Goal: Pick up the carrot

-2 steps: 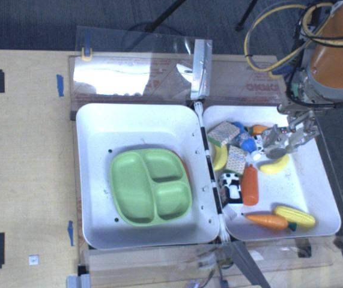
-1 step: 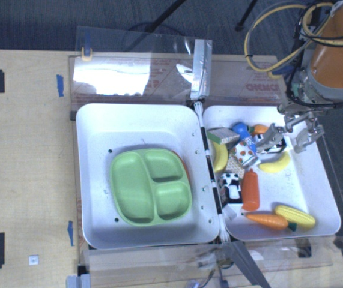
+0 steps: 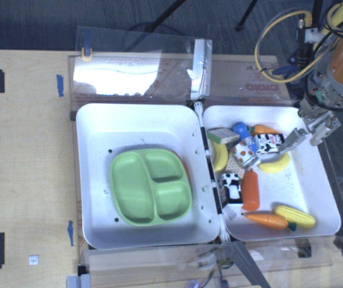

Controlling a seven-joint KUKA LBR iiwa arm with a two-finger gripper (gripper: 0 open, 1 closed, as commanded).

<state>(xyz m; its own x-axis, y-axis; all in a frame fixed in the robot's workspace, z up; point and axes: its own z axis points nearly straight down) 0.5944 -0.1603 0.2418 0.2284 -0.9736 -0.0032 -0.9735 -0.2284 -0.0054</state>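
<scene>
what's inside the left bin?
The left bin holds a green divided tray with three compartments, nothing visible in them. Whatever lies under the tray is covered. The carrot lies in the right bin.

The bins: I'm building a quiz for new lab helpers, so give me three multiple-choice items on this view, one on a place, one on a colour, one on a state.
1. Where does the carrot lie?
A. left bin
B. right bin, near corner
C. on the bench

2. What colour is the divided tray?
A. green
B. red
C. blue

3. What is the state of the carrot?
A. between the pincer's fingers
B. standing upright
C. lying flat, apart from the pincer

Key: 1 B, it rests in the right bin beside the corn cob. 2 A, the tray in the left bin is green. 3 C, the pincer is over the toy pile farther back.
</scene>
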